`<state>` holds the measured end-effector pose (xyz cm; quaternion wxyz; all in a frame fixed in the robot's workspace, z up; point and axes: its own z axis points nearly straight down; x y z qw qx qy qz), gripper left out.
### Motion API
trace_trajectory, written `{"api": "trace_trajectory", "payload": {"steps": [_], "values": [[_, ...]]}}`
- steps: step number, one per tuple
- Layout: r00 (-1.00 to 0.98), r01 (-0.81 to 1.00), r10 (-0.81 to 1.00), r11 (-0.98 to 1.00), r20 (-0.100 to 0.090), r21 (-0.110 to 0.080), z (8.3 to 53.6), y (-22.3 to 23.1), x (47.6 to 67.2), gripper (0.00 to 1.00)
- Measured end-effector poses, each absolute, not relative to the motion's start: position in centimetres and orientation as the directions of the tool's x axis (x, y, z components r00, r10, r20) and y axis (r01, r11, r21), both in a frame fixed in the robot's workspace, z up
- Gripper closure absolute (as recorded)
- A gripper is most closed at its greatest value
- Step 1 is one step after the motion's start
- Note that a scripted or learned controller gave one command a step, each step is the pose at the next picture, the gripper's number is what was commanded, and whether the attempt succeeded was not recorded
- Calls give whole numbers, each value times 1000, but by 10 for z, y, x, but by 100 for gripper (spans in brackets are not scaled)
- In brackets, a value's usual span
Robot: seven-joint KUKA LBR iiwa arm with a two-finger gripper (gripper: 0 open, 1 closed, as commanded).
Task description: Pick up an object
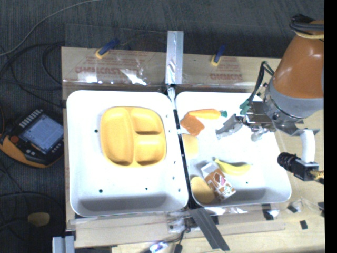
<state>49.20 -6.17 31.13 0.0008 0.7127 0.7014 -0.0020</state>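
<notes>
While the arm hovers, a curved yellow banana (233, 166) lies flat.

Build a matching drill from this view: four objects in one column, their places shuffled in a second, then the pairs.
1. yellow divided plastic tray
2. orange toy carrot
3. yellow toy banana
4. small printed carton

A. right bin, far edge
B. left bin, centre
C. right bin, near side, left of middle
D. right bin, middle, just beyond the carton

Pairs: 1-B, 2-A, 3-D, 4-C
</notes>
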Motion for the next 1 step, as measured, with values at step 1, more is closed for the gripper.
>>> {"api": "trace_trajectory", "payload": {"steps": [1], "values": [[139, 990, 990, -139, -2, -4, 200, -90, 483, 0]]}}
